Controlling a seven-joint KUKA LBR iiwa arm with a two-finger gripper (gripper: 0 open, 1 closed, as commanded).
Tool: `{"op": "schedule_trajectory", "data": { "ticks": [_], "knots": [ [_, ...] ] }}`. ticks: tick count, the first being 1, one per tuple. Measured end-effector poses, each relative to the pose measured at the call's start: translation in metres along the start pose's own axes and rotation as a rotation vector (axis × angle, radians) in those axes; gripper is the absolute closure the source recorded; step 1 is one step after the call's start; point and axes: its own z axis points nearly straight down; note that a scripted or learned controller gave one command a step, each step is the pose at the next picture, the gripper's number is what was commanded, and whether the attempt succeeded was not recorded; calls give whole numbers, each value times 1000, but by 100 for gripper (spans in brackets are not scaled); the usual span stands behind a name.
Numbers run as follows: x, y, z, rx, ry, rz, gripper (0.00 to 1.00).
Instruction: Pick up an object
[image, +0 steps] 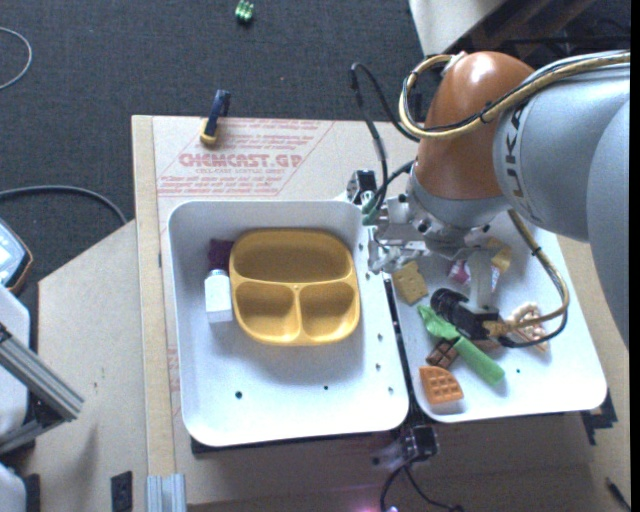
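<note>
My gripper (388, 250) hangs low over the right bin's (560, 390) left edge, close to the wall between the two bins, under the orange wrist band. A tan square cracker (409, 283) lies just below and right of it. Further down are a long green piece (470, 352), a small brown chocolate block (443, 353) and a waffle (440, 388). A pale pretzel-like item (530, 325), a pink bit (460, 271) and a yellow bit (500, 259) lie to the right, partly hidden by the arm.
The left bin (190, 330) holds a yellow divided plate (295, 285), with a white bottle (218, 296) and a purple item (220, 250) at its left. A printed cardboard sheet (240, 160) lies behind the bins, with a small blue-and-yellow tool (214, 118) on its edge.
</note>
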Motion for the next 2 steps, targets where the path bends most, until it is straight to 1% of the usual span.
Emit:
{"op": "schedule_trajectory", "data": {
  "ticks": [1,2],
  "knots": [
    [37,-12,-11,-3,-1,1,100],
    [23,-9,-19,-7,-3,7,100]
  ]
}}
